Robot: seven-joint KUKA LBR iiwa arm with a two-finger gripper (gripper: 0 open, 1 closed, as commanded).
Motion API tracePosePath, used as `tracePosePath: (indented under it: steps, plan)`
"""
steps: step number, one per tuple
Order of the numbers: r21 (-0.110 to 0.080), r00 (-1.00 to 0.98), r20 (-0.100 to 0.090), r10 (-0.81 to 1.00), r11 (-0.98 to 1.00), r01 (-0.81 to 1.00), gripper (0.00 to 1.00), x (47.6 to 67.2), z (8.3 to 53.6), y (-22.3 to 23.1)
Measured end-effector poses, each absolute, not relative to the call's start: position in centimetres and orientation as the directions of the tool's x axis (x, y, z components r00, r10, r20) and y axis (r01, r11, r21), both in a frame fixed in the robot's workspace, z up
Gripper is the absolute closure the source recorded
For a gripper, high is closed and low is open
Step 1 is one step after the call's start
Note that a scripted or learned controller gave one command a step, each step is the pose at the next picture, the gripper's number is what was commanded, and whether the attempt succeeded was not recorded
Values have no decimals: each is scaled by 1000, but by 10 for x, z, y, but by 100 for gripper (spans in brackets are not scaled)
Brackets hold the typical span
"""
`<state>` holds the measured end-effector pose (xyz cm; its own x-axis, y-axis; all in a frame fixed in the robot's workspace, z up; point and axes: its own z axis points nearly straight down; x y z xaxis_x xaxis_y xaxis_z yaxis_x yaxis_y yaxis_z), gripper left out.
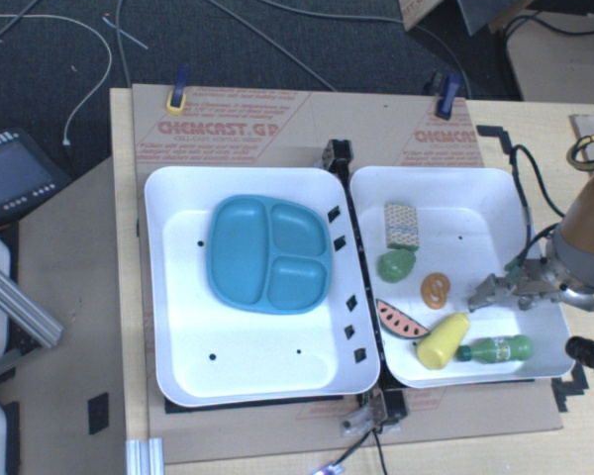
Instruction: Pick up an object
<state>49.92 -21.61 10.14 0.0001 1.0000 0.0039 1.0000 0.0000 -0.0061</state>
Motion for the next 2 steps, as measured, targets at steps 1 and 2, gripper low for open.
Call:
tracePosePath:
  steps: [1, 2]
  plan:
    - [1, -1, 1, 1000, 1, 1000, 100, 501, 115, -217]
    - [5, -1, -2, 1000, 1, 1000, 100, 502, 159, -220]
